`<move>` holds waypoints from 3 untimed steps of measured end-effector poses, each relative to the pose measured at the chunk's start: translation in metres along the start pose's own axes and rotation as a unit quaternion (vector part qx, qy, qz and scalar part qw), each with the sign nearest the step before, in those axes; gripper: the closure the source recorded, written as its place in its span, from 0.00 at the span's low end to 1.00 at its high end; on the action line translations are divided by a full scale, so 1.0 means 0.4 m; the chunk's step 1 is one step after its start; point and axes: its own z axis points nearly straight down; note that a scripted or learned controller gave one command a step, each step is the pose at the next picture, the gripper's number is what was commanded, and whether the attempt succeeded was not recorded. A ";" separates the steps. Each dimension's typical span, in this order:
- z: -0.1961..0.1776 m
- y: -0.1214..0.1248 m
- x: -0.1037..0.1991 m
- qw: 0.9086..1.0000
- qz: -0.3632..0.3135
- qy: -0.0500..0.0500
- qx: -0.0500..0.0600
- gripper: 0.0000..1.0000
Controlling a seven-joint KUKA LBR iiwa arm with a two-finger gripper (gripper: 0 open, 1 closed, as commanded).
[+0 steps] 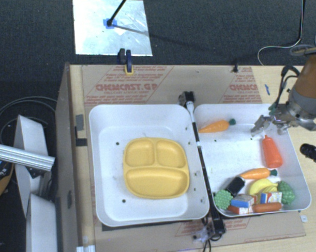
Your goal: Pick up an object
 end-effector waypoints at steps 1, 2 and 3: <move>0.028 0.002 0.000 1.000 0.000 0.000 0.000 0.00; 0.076 0.001 0.000 1.000 0.001 0.000 0.000 0.00; 0.103 -0.013 0.000 1.000 0.001 -0.001 -0.001 0.00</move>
